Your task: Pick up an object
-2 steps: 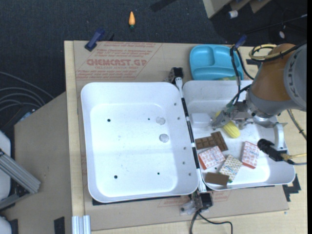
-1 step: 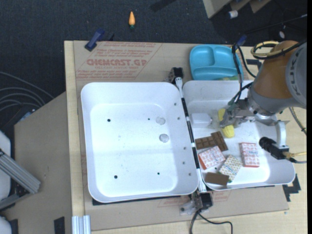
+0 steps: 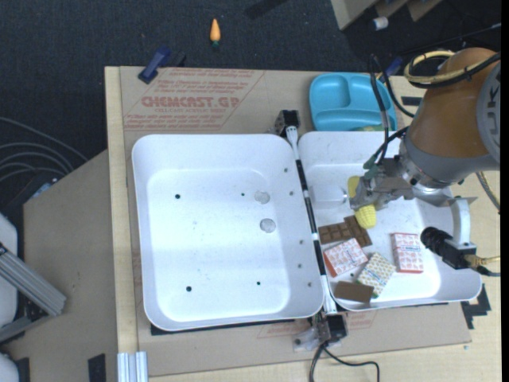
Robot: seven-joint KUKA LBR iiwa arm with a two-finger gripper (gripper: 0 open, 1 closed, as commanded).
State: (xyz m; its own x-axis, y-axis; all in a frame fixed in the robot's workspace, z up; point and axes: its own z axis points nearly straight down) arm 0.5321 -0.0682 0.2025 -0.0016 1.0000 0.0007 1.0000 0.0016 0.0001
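Lettering in red on the cardboard sheet (image 3: 199, 94) under the bins is reading "CHEMCAST GP"; the smaller lines beneath are too fine to read. The gripper (image 3: 374, 191) is hanging low over the right bin (image 3: 334, 153), just above a yellow object (image 3: 365, 216), perhaps toy corn, with another yellow piece (image 3: 355, 186) showing beside it. How its jaws are standing cannot be told. Patterned packets (image 3: 344, 256) and a chocolate bar (image 3: 343, 231) are lying nearby. The left bin (image 3: 215, 229) is sitting alongside.
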